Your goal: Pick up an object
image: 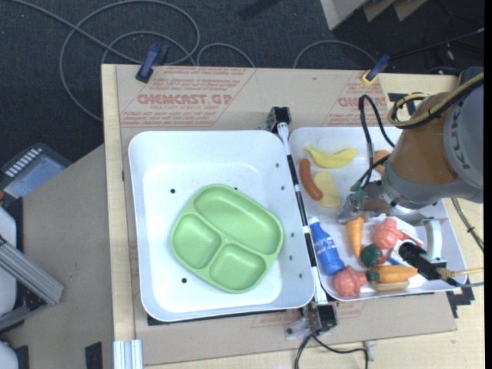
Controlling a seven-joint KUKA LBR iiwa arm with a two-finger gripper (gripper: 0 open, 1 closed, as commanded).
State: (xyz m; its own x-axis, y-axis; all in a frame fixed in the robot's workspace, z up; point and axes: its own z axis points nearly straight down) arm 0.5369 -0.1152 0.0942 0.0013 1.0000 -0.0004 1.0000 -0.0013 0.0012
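Dark carpet with loose cables surrounds a cardboard-covered worktop (231, 91) that carries two shallow white bins side by side. Left of centre, the left white bin (154, 160) holds a light green plastic plate with three compartments (226, 238), lying flat near the bin's middle. Beside it, the right white bin (338, 135) is crowded with toy food: a yellow plastic banana (332, 157) near the far wall, a red-orange toy sausage (310, 180) along the left wall, a pale yellow slice-shaped piece (328, 190) just beside it, a small blue bottle with a white cap (326, 248) lower down, an orange toy carrot (354, 233), a pink lumpy toy (350, 280) in the near corner, a second pink piece (389, 232) and another orange carrot with a green top (392, 274). A grey arm with an orange band (423, 156) reaches in from the right and hangs over this bin, its tool (363, 203) low among the toys, just above the orange carrot and near the pale slice. Whether the tool is spread or closed cannot be told, since the arm's body hides it. The step appears to be the descent toward a chosen item, with nothing visibly held. The next move likely calls for settling on one toy, probably the carrot. Close-packed neighbours could crowd the grasp.
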